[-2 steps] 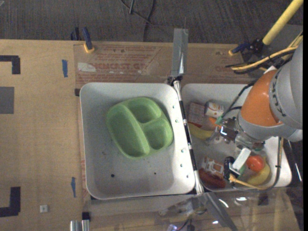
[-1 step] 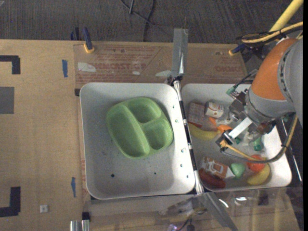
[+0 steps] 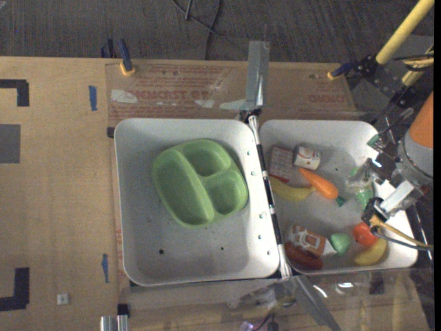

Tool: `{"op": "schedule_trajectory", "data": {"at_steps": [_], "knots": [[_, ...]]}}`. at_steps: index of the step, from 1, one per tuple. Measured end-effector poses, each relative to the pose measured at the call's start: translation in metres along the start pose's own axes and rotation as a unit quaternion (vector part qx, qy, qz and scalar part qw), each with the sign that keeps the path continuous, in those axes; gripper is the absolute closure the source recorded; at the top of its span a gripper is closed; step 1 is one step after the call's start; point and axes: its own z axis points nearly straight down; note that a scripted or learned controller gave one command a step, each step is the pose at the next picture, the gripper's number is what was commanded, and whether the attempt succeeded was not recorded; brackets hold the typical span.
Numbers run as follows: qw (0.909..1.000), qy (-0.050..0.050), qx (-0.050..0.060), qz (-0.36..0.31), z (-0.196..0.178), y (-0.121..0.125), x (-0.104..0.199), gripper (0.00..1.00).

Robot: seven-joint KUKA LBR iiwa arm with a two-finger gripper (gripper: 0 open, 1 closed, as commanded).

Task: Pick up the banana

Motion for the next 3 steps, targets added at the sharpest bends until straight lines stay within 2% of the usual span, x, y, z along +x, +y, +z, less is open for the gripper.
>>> {"op": "schedule_trajectory", "data": {"at_steps": [1,2,3], "knots": [[0.9977,0.004,-0.003,0.068,0.115,-0.051,0.023,0.00],[0.9949,0.000,0.000,0.101,0.019,-0.051,0.091,0.00],[0.9914,-0.001,0.001,0.131,0.020,-0.152,0.129,0.00]]}}
